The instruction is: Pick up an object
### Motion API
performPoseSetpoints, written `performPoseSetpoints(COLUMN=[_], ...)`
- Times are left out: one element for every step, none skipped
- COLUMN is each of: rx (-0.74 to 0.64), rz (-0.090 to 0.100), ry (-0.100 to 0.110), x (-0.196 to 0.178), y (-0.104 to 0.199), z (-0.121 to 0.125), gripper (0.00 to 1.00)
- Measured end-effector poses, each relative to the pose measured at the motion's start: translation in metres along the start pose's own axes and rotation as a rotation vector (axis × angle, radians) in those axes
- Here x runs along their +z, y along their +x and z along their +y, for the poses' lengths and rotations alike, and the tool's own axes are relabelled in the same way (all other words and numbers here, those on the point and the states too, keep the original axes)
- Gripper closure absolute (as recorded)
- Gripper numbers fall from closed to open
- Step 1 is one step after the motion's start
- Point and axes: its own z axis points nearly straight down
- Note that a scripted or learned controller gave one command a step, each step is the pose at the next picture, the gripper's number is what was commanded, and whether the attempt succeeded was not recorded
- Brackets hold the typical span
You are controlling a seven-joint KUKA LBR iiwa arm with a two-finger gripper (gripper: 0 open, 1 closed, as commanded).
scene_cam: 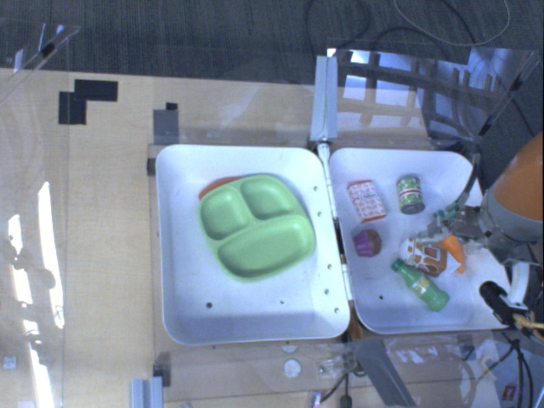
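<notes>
Right bin [374, 313]: we see a green bottle [420, 285] lying nearest, then a purple rounded piece [367, 242].
Gripper [449, 221]: just beside an orange-brown toy [429, 256] — grip state we cannot tell.
Farther: flat printed packet [365, 201], green can [410, 194].
Left bin [183, 313]: smooth green divided plate [256, 225].

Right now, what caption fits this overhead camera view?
Robot gripper hovers beside small items in the right bin; green divided plate fills the left bin.
</notes>
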Motion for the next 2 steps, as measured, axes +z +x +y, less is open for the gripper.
performPoseSetpoints(rx=[-0.109, -0.116], rz=[0.009, 0.007], ry=[0.074, 0.071], x=[0.0394, 0.0306], y=[-0.0051, -0.0039], z=[0.0271, 0.0304], gripper=[0.0, 1.0])
